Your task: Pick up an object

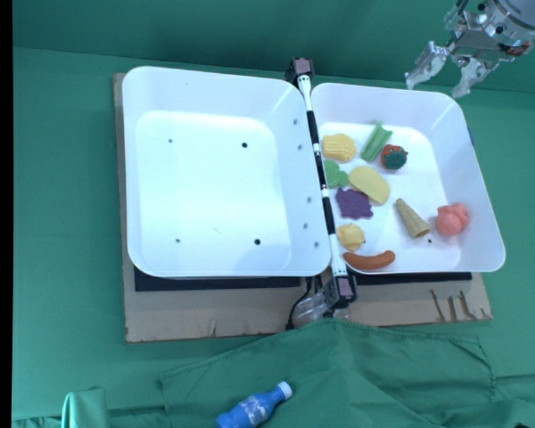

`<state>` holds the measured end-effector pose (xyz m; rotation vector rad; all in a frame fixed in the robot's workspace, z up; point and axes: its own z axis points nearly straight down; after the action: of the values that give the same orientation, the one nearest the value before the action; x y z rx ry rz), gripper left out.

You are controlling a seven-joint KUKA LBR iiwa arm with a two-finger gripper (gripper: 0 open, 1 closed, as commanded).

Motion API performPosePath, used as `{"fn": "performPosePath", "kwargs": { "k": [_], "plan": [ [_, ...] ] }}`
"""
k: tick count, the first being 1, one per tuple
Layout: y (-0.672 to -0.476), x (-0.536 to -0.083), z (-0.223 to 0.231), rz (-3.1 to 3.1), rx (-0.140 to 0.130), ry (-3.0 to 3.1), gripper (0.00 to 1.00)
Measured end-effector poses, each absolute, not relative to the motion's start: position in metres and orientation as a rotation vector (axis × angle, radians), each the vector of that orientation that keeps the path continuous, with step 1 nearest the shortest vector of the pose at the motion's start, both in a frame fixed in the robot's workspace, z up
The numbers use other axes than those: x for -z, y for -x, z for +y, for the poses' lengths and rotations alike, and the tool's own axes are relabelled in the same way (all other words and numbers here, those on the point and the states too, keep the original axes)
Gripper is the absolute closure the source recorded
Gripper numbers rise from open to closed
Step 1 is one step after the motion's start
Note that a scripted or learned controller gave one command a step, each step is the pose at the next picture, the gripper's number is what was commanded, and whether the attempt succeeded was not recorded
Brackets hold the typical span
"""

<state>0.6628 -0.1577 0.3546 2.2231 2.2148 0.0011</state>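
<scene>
Two shallow white bins of smooth, glossy plastic with rounded corners sit side by side on a flat sheet of brown cardboard point(174, 326), which lies on the green-draped bench point(62, 194). The left bin point(143, 96) shows a few small dark dots on its floor. The right bin point(481, 239) holds a scatter of small toy foods: a ridged yellow corn piece point(339, 147), a slim green pod point(375, 141), a red tomato-like ball with a green top point(393, 157), a green leafy piece point(333, 175), a smooth yellow oval point(370, 184), a purple lobed piece point(353, 203), a tan waffle cone point(411, 218), a lumpy pink piece point(451, 219), a small yellow lump point(349, 235) and an orange-red sausage point(369, 259) by the near rim.

The claw point(439, 75) hangs above the bench just beyond the right bin's far right corner, its pale metal fingers point(417, 71) spread apart and pointing down with nothing between them. The toys lie well apart from it, mostly toward the bin's left half and near edge.

The bin's far right floor is bare. A rumpled green cloth point(357, 373) lies at the front, with a small blue bottle point(252, 407) on it.
</scene>
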Motion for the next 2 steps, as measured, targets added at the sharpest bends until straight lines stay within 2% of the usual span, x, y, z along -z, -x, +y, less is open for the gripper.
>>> {"fn": "performPosePath", "kwargs": {
  "k": [1, 2],
  "plan": [
    [-0.698, -0.274, -0.174, 2.218, 0.006, -2.225, 0.00],
    [-0.701, -0.246, -0.095, 2.226, -0.002, -2.216, 0.00]
  ]
}}
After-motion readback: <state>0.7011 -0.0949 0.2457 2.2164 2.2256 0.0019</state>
